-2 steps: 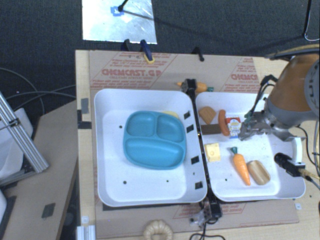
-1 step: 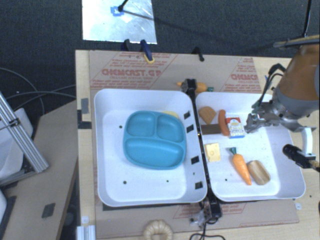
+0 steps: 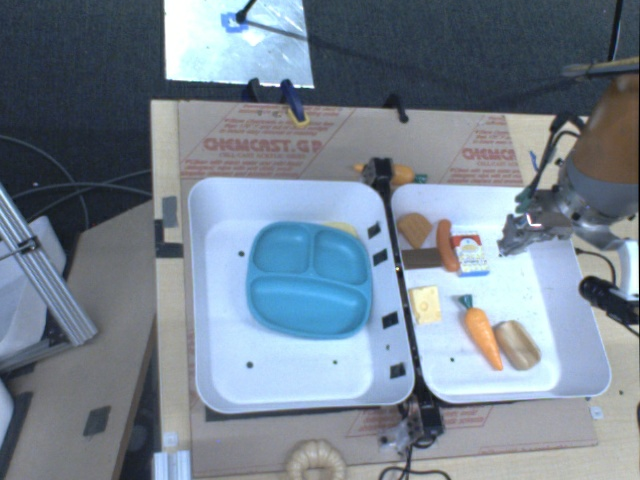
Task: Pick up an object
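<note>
Gripper: we see the gripper (image 3: pixel 520 230) over the right bin (image 3: pixel 570 298), at about two o'clock within it; the view is too small and blurred for us to tell how it is set, and we see nothing carried under it.

Nearest candidates: at nine o'clock from the gripper lie a small red-and-white carton (image 3: pixel 469 252), a sausage (image 3: pixel 446 245) touching its left side, and a brown bread piece (image 3: pixel 415 230) further left.

Lower candidates: at six to seven o'clock from the gripper we find a carrot (image 3: pixel 482 336), a bread roll (image 3: pixel 518 344) just beside it, and a cheese slice (image 3: pixel 426 304) near the divider.

Left bin: the left bin (image 3: pixel 215 268) bears a blue divided plate (image 3: pixel 308 279).

Handling, our judgement: these look like toy foods, light and stiff, likely smooth plastic, so slipping is our main worry.

Where to hold: we would take the carton across its short sides, or the carrot across its thick upper end; the flat cheese slice offers little to pinch.
</note>
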`<move>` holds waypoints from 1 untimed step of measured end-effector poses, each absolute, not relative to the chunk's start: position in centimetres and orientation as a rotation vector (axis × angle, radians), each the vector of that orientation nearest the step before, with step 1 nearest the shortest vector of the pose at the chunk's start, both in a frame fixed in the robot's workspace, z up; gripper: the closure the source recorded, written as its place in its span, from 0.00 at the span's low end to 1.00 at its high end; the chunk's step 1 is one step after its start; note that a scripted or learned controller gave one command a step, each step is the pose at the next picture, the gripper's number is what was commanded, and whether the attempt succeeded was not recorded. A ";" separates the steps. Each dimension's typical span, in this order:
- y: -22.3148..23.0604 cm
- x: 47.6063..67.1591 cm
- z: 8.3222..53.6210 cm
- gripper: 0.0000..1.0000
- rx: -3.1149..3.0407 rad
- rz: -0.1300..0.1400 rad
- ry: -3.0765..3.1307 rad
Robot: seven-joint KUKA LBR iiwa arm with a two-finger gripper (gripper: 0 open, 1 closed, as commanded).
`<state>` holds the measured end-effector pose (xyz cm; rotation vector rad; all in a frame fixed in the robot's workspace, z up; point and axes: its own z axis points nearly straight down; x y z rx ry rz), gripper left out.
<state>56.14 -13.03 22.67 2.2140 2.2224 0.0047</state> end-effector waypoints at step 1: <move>-7.7 59.3 22.4 1.00 2.209 0.005 2.230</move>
